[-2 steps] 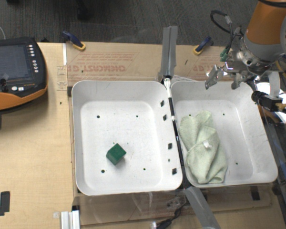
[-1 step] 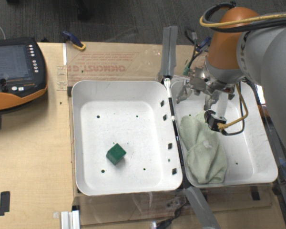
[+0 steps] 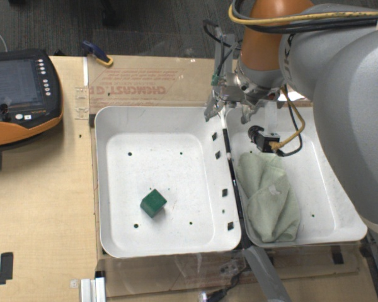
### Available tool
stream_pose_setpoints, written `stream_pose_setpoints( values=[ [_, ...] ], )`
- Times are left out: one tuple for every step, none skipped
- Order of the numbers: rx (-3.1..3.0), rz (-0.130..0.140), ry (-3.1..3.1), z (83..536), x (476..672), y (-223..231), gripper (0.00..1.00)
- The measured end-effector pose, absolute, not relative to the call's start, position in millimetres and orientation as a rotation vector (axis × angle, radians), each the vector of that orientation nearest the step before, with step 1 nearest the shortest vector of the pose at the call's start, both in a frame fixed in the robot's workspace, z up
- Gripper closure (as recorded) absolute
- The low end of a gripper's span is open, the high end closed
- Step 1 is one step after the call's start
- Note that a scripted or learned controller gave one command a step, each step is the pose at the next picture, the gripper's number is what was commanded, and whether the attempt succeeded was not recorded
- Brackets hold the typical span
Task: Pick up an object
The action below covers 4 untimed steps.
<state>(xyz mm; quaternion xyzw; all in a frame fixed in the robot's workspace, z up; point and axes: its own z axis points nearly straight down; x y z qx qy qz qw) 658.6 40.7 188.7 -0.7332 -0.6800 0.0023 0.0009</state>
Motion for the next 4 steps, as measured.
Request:
stream_pose_setpoints(
  values=[
    [-2.470, 0.012, -1.957, 132, 651.7, 66, 0.00],
    [-2.470, 0.012, -1.957, 132, 651.7, 66, 0.00],
    [-2.309, 0.007, -2.130, 316, 659.7, 69, 0.00],
    [-2.308, 0.009, -2.130, 315, 659.6, 70, 0.00]
  ],
)
